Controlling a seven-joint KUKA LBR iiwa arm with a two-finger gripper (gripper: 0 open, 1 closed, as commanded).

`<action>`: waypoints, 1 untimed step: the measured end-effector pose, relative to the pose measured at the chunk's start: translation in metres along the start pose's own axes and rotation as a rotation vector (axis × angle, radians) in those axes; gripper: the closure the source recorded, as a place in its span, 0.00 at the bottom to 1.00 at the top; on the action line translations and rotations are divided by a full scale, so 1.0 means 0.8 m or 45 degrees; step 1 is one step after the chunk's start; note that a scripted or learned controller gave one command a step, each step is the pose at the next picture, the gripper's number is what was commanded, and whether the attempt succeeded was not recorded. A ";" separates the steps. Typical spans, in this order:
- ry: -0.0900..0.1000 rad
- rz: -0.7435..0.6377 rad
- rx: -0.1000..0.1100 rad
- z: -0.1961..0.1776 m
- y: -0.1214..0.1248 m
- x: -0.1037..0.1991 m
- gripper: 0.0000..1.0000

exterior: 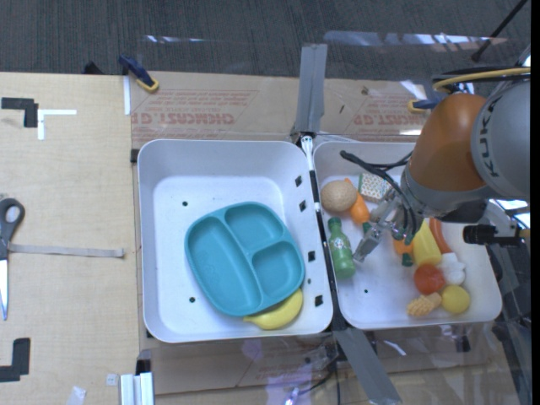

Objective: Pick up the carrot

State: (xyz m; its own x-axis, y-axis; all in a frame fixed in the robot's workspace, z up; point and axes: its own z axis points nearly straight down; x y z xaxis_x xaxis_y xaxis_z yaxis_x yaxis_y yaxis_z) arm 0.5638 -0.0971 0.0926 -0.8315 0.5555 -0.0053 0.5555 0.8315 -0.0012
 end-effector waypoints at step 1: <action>0.006 0.257 -0.001 0.000 -0.048 0.031 0.00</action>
State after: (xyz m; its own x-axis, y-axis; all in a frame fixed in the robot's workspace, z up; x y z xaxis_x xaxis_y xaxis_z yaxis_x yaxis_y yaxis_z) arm 0.5219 -0.1151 0.0922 -0.7035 0.7107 -0.0010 0.7107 0.7035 0.0006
